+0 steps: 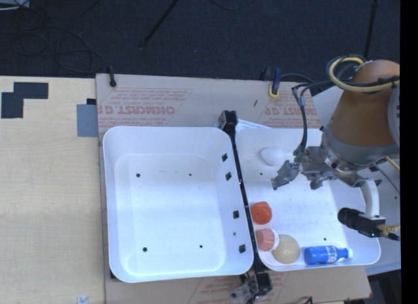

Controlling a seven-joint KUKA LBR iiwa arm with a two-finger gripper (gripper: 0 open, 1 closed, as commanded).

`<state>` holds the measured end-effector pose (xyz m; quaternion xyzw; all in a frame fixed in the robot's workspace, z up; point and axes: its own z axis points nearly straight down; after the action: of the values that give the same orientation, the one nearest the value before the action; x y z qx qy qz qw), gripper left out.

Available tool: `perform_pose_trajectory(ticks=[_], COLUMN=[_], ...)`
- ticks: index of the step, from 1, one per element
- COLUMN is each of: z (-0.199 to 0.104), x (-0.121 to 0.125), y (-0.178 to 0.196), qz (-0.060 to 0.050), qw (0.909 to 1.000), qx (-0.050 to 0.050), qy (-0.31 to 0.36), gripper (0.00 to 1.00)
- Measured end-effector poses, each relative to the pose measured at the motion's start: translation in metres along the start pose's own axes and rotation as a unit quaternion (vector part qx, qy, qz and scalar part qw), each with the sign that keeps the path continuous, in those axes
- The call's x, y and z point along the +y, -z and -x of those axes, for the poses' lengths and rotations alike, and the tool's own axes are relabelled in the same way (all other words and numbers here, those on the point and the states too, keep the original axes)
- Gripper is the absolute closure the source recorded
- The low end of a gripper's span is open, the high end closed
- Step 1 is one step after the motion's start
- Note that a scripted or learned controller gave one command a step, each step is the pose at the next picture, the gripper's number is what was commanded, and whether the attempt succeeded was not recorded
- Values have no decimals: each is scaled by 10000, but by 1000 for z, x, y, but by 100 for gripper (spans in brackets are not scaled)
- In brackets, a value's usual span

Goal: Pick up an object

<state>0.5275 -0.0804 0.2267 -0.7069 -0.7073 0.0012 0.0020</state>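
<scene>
Two shallow white bins sit side by side on the counter [52,185], resting on a sheet of printed cardboard [170,103]. The left bin [124,146] shows a bare floor with small dark holes. The right bin [366,253] carries the loose objects.

Object positions in the right bin:
- A white egg-shaped object [273,155] lies near the far wall, just left of the gripper.
- An orange object [261,213] lies against the divider between the bins.
- A pink-orange cup-like object [265,238] lies just in front of the orange one.
- A beige ball [286,249] touches or nearly touches the pink-orange object.
- A blue bottle [325,254] lies on its side along the near wall.

The arm [366,113] reaches in from the right. The gripper [286,175] hangs above the bin floor, between the white object and the orange object, apart from both. Whether it is open or closed cannot be determined; no object is visible in it.
</scene>
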Motion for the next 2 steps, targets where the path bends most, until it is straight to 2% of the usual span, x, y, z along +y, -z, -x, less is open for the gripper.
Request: perform_pose_trajectory(ticks=[1,2], z=[-36,-33], x=[-17,-15], y=[-42,-30], qz=[-22,-11], qw=[10000,10000], qx=[7,1], qy=[11,-27], gripper=[0,100])
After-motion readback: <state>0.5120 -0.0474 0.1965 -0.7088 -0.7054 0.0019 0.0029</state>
